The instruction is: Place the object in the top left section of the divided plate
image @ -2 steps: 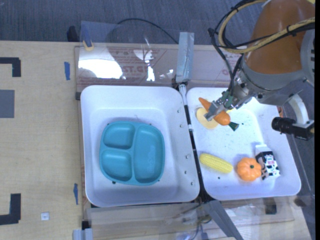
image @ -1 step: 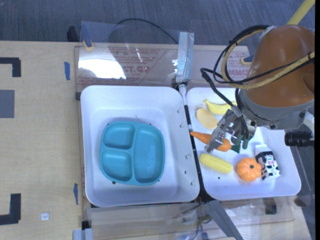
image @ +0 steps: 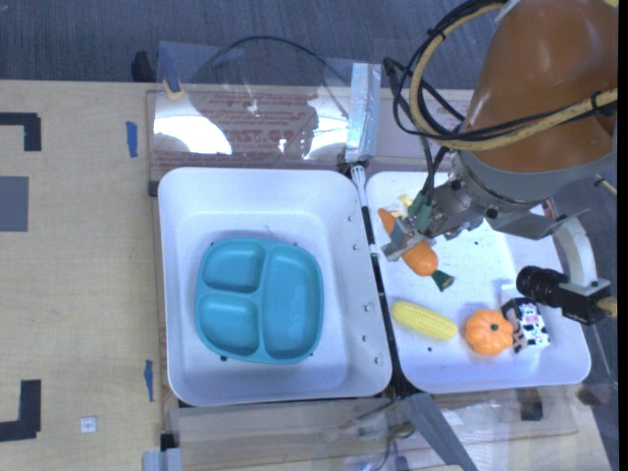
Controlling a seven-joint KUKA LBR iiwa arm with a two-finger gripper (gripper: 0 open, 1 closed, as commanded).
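The teal divided plate (image: 261, 299) lies in the left white bin (image: 196, 204), with two small sections on its left and one long section on its right. All three sections are bare. My gripper (image: 404, 242) hangs low over the left part of the right bin (image: 549, 366), just above and left of a small orange toy fruit with a green stem (image: 422, 261). The arm's body hides part of the gripper. Whether it touches the orange fruit cannot be made out.
The right bin also holds a yellow corn cob (image: 424, 320), an orange pumpkin (image: 488, 332), a black-and-white cow toy (image: 532, 328) and an orange piece (image: 389, 221) near the bin's left wall. A clear plastic sheet (image: 255, 116) lies behind the left bin.
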